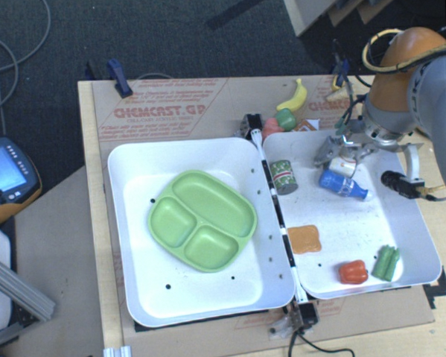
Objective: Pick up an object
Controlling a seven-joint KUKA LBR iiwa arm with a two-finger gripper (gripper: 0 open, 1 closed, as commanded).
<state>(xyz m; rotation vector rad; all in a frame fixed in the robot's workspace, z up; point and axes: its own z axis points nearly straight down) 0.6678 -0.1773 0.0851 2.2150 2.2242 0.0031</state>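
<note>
The claw [345,159] hangs at the far end of the right bin [404,224], directly over the blue bottle [344,184]. Its tip sits at the bottle's pale upper end, but whether they touch, and whether the claw is open or closed, cannot be told from this angle. Nothing can be seen gripped in it.

The blue bottle lies on its side on the bin floor, slanted, with bare white floor all round it and nothing leaning on it. To the bottle's left, by the wall between the bins, stands a small can with a green label [283,176], near but apart. Nearer the camera than the bottle and to its left lies a flat orange piece [304,239]. Well nearer the camera still, a red item [353,272] and a green item [386,263] lie just beside each other.

Beyond the bottle, outside the bin on the brown board [167,110], lie a banana [295,98] and a small green and red item [285,120]. Far to the bottle's left, a green divided plate [203,221] rests in the left bin [138,275].
</note>
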